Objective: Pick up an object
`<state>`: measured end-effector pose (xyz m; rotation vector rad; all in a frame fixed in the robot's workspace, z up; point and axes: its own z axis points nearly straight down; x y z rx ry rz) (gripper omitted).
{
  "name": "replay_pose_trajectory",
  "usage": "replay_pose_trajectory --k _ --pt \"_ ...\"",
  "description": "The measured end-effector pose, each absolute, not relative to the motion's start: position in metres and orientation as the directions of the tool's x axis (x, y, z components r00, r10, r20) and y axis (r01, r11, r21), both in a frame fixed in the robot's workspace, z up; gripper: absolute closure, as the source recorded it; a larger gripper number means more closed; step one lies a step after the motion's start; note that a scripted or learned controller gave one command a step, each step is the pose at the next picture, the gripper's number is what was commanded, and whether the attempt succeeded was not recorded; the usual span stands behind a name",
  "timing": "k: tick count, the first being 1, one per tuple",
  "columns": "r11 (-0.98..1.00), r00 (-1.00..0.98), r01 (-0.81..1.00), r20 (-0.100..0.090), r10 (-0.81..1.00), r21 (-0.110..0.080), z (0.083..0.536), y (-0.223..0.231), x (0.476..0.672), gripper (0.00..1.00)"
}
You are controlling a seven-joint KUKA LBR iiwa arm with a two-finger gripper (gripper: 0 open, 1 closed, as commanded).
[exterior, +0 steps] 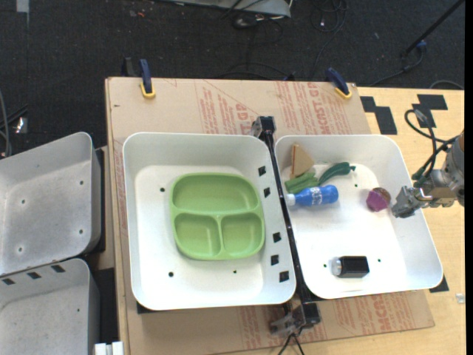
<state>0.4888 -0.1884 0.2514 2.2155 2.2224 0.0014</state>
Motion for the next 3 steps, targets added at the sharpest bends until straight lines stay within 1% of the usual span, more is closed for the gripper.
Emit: replay_pose_trajectory --k 1,2,3 --pt "0.006 -0.006 1.000 0.000 1.000 0.002 0.256 -0.140 0.501 1.00" --pt "0.006 -0.006 1.000 0.000 1.000 -0.001 0.241 -0.090 0.521 1.00" --pt "0.006 -0.006 1.000 0.000 1.000 0.002 0.249 -0.039 0.543 1.00"
